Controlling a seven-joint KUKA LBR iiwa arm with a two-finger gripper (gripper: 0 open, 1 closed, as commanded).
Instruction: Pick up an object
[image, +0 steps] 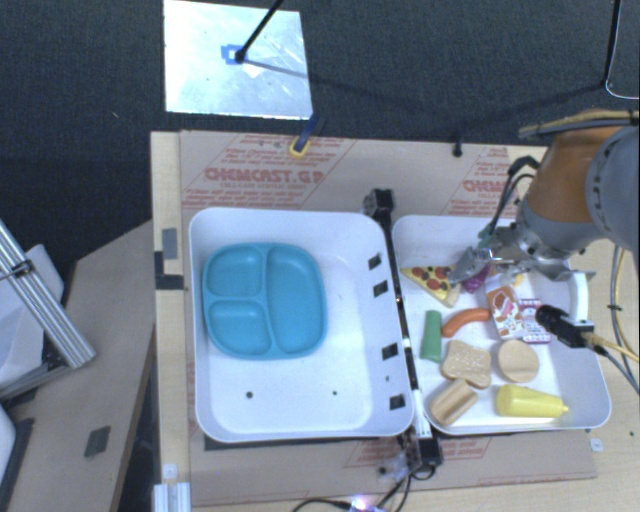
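Over the right bin (590, 300), the gripper (470, 264) hangs low beside a pizza slice (432, 281), seemingly lining up a pick; jaw state indiscernible.

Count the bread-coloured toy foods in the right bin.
3, all toward its near end: a square slice, a round bun to its right, and a roll by the near-left corner. The arm may hide others.
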